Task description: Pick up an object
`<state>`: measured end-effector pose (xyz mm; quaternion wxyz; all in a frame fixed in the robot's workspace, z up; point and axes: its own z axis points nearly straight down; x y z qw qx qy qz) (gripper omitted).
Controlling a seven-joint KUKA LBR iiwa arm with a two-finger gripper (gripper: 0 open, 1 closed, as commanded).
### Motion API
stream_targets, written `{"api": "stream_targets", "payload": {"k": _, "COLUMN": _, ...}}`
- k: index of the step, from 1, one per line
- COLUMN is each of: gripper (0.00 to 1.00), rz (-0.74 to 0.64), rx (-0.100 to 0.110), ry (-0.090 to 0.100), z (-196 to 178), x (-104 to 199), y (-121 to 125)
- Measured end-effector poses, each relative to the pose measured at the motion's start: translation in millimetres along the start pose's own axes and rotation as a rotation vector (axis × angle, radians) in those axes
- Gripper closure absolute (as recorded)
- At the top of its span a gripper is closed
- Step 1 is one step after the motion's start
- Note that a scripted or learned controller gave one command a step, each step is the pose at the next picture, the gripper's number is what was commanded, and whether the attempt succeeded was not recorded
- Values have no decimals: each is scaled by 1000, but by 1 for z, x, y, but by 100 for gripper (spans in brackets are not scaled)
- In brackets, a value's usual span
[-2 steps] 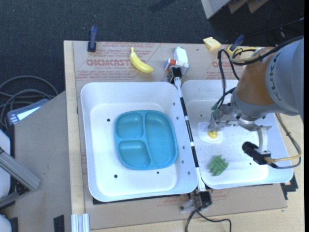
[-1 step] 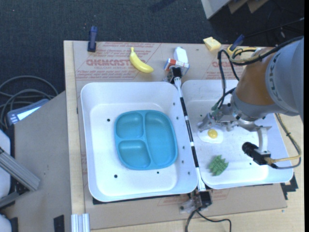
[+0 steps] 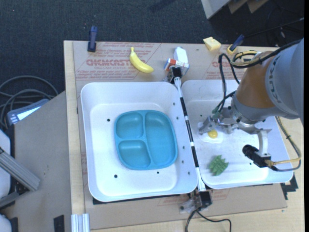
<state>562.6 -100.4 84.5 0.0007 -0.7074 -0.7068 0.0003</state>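
A cardboard-topped worktop [image 3: 120,64] carries two shallow white bins side by side, seen from above at a slant. The left bin [image 3: 96,129] holds a blue divided tray [image 3: 145,139] with three compartments, lying flat near the bin's middle. The right bin [image 3: 241,175] holds two small items: a fried-egg toy [image 3: 212,135], white with a yellow yolk, near the bin's left side, and a green leafy piece [image 3: 218,165] lying apart from it, closer to the near wall. The grey arm [image 3: 285,81], with its orange band [image 3: 253,88], reaches in from the right and comes down over the right bin; its hand [image 3: 211,124] sits just above and touching or nearly touching the egg toy, and whether it is wide or narrow cannot be told from this angle. Nothing is visibly between it. Beyond the bins, on the bare far strip of the worktop, lie a yellow banana [image 3: 139,62], a small white and red carton [image 3: 177,59], a blue clip [image 3: 92,37] at the left corner and a pale yellow block [image 3: 211,43].
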Motion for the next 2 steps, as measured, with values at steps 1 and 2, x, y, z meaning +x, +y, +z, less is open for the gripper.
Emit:
{"api": "stream_targets", "payload": {"k": 1, "gripper": 100, "rz": 0, "rx": -9, "ry": -2, "z": -13, "x": -1, "y": 3}}
{"api": "stream_targets", "payload": {"k": 2, "gripper": 0, "rz": 1, "rx": -7, "ry": -2, "z": -12, "x": -1, "y": 2}}
